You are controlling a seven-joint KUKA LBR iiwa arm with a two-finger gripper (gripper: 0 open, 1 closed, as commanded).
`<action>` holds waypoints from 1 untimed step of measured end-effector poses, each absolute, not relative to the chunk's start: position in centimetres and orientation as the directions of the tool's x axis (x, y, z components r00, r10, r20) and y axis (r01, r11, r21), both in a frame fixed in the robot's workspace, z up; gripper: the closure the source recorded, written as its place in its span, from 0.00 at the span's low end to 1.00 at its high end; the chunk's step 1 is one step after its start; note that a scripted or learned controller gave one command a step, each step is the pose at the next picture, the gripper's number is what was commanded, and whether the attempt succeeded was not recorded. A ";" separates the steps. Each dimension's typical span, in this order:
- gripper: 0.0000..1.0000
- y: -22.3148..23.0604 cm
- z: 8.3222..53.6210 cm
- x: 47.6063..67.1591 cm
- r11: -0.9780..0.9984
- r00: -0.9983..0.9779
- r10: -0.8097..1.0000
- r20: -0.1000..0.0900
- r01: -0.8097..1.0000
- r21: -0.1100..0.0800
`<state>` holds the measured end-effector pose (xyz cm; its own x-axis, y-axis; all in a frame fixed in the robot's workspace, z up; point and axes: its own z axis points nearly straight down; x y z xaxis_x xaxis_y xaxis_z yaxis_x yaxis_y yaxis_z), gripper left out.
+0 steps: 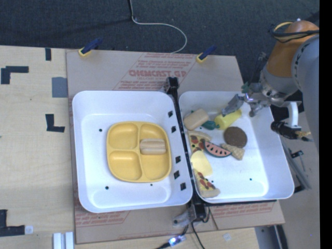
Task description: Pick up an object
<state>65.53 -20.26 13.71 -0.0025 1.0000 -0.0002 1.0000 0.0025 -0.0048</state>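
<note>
My gripper (243,108) hangs over the far part of the right bin (270,183), its two fingers spread apart with nothing between them. Its left finger (232,106) is just above a yellow toy piece (227,120). Close by lie a round brown cookie (235,136), a tan bread piece (195,119) and a small teal piece (209,124). Further forward are a watermelon slice (217,149), a pizza slice (196,138), a pale yellow chip (201,164) and another pizza slice (207,185).
The left bin (88,139) holds a yellow divided plate (122,160) with a tan bun (153,147) in its right compartment. A black clip row (179,134) joins the two bins. The grey arm (290,51) enters from the right.
</note>
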 end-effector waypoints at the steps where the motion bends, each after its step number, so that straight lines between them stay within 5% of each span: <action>1: 0.00 -20.1 8.3 65.5 0.003 -0.003 1.000 0.000 1.000 -0.004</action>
